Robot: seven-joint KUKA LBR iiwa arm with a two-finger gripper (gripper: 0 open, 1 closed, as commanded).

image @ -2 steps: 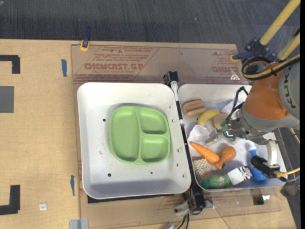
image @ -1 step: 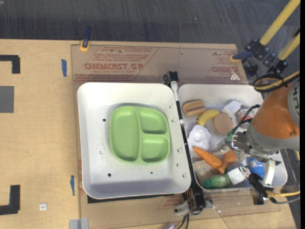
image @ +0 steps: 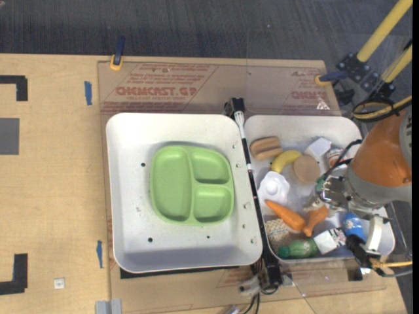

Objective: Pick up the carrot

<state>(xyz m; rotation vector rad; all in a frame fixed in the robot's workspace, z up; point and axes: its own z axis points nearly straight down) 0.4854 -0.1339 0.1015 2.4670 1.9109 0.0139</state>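
1. The carrot [image: 288, 214] lies in the right bin [image: 308, 124], in its lower middle part, pointing from upper left to lower right. Its thick end lies near a second orange piece [image: 317, 218], which touches it or nearly touches it.
2. The first risk is crowding. A white bottle [image: 273, 187] lies just above the carrot, a green vegetable [image: 298, 248] just below it, and a speckled item [image: 275, 227] beside its lower side. If the fingers come down a little off, I judge that they can land on a neighbour or push the carrot away.
3. The second risk is confusion. The two orange things lie so close that the gripper may close on the wrong one, or on both together.
4. The third risk is slipping. The carrot is narrow and tapered, so a grasp near the thin end may let it slide out when the arm lifts.
5. The gripper [image: 325, 196] hangs over the right side of the same bin, just beside the second orange piece and near the thick end of the carrot.
6. The wrist and cables cover the fingers, so I cannot tell how they stand or whether they touch anything. No object is seen between them.
7. The left bin [image: 124, 175] holds a green divided plate [image: 193, 184], well apart from the action.
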